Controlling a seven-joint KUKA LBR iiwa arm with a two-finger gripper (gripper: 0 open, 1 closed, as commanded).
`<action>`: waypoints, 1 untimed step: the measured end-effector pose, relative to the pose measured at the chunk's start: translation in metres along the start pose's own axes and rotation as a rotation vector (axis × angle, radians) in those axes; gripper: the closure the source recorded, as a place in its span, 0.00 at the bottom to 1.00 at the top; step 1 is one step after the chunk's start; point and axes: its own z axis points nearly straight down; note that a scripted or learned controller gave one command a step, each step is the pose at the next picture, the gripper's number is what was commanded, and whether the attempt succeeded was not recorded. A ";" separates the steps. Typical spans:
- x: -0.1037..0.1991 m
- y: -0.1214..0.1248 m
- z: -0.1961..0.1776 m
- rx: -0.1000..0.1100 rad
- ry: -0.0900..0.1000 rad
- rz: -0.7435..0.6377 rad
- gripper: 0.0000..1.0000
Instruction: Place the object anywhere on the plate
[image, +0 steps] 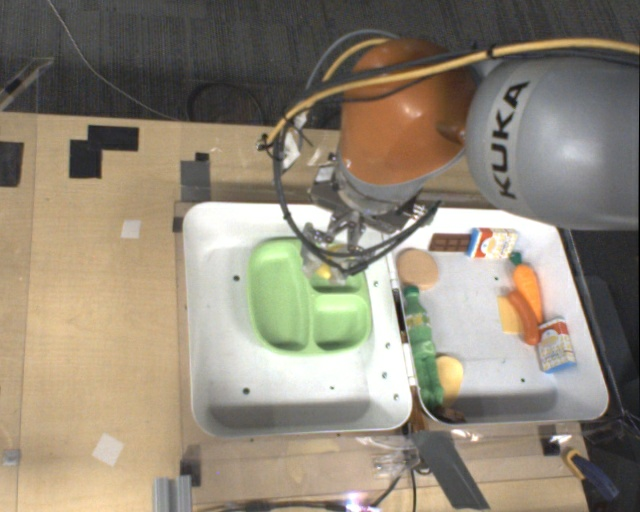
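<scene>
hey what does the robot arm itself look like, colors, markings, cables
The arm is rounded grey metal with KUKA in dark letters on its side. Next comes a glossy orange band above the wrist. A yellow cable and black cables run over it. The gripper is small, metallic and wiry.

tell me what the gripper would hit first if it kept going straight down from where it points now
Most likely the green plate: the gripper hangs over its upper right part. Depth is hard to judge.

The grey arm (560, 110) reads "KUKA" in black.
</scene>
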 end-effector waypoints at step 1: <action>0.016 -0.022 -0.076 0.000 0.001 -0.406 1.00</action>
